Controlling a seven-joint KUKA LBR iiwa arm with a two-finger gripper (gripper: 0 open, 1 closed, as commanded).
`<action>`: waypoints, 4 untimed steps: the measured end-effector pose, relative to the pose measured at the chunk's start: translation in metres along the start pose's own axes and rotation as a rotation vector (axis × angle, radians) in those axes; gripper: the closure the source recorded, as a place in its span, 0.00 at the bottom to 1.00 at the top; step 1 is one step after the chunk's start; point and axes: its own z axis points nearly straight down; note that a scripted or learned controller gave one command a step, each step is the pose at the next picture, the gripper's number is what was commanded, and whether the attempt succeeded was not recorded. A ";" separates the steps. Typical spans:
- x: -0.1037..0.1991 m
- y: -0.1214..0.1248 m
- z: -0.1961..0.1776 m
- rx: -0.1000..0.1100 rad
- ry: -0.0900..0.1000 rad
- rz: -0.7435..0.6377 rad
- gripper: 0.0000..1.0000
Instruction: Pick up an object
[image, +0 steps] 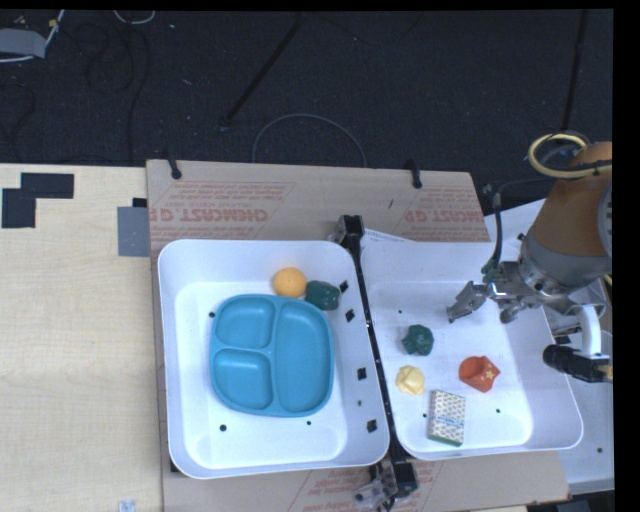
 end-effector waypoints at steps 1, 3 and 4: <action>0.006 0.008 0.051 -0.003 0.000 -0.002 0.00; 0.007 0.007 0.057 -0.003 -0.001 0.001 1.00; 0.014 0.009 0.011 -0.010 -0.002 -0.002 1.00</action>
